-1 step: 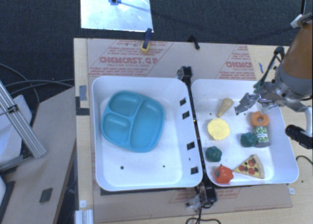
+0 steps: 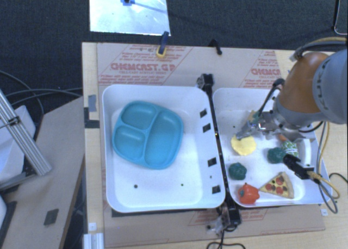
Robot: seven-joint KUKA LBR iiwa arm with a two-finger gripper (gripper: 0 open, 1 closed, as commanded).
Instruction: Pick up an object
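Note:
The right bin (image 2: 228, 104) holds several toy foods. A yellow round piece (image 2: 243, 145) lies near its left wall, with a dark green broccoli-like piece (image 2: 237, 170) below it. A red pepper (image 2: 248, 193) and a pizza slice (image 2: 278, 185) lie along the front edge, and a teal-green piece (image 2: 276, 155) sits toward the right. My gripper (image 2: 247, 130) hangs low over the bin, just above the yellow piece's upper edge. Whether it touches that piece cannot be made out.
The left bin (image 2: 122, 188) carries a blue divided plate (image 2: 147, 134). A black divider with clips (image 2: 213, 144) runs between the bins. The grey arm with its orange band (image 2: 304, 87) covers the right bin's upper right. Cables (image 2: 323, 180) trail along the right edge.

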